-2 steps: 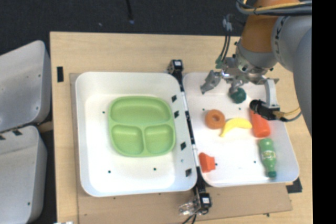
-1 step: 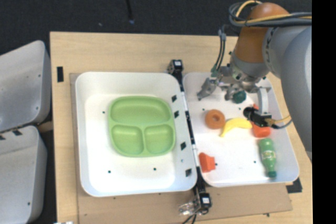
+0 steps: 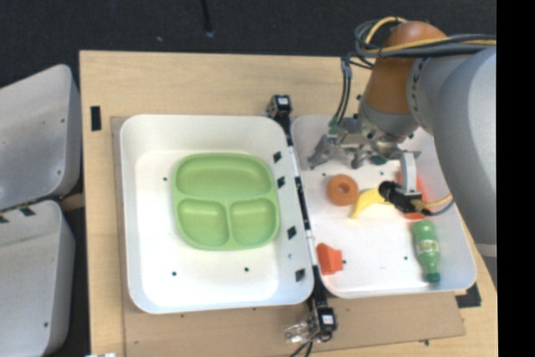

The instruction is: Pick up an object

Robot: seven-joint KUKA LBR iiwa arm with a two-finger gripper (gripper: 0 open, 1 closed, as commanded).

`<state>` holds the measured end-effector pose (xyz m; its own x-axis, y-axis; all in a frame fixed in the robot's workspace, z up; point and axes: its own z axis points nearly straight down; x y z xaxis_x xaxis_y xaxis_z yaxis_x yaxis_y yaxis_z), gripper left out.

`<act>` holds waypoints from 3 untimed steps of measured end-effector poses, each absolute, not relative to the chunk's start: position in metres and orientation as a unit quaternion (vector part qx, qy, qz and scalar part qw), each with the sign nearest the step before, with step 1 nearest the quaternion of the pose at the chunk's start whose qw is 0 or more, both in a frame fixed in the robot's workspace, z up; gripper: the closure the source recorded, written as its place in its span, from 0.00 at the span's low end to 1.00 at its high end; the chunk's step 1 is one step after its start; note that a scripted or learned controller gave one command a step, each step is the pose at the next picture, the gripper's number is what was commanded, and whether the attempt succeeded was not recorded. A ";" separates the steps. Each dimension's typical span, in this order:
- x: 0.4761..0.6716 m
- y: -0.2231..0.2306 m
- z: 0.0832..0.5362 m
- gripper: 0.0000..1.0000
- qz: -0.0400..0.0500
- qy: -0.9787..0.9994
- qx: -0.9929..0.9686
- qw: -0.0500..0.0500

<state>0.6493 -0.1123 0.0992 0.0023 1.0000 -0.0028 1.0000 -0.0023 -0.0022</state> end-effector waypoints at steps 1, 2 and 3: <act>0.651 -0.113 0.113 1.00 0.000 0.706 0.709 0.002; 0.654 -0.116 0.178 1.00 0.003 0.706 0.709 0.003; 0.654 -0.126 0.238 1.00 0.002 0.706 0.709 0.004</act>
<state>0.6544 -0.1264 0.2384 0.0041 1.0000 -0.0019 1.0000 -0.0041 0.0083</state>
